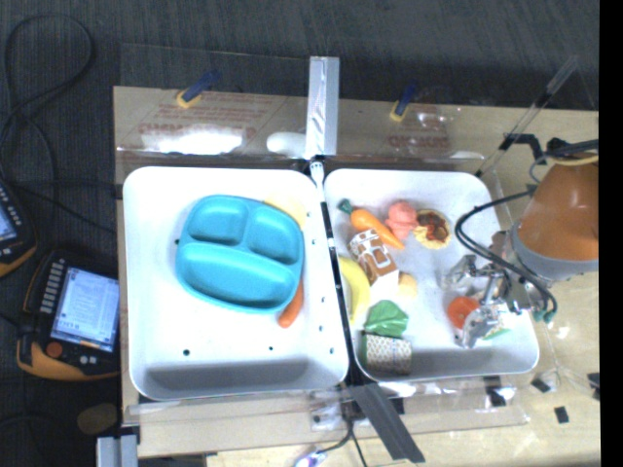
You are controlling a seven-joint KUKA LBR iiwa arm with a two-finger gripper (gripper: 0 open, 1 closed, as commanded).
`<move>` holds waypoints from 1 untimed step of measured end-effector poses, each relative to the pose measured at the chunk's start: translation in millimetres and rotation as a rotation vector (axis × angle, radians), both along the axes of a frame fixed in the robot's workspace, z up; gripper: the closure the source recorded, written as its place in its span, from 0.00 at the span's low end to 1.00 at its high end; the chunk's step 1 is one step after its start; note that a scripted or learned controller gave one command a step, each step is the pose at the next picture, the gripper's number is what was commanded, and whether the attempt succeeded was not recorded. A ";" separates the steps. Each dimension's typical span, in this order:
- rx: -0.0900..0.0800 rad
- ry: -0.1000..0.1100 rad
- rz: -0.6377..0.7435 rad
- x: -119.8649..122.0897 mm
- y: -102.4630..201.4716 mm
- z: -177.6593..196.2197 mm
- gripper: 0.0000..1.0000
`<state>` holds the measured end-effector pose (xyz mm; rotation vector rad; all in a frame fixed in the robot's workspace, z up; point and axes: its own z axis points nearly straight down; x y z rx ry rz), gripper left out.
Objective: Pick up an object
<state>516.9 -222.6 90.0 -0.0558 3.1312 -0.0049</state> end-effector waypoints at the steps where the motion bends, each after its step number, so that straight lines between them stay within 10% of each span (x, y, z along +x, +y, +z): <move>1: 0.004 0.007 -0.047 -5.1 13.7 29.5 0.00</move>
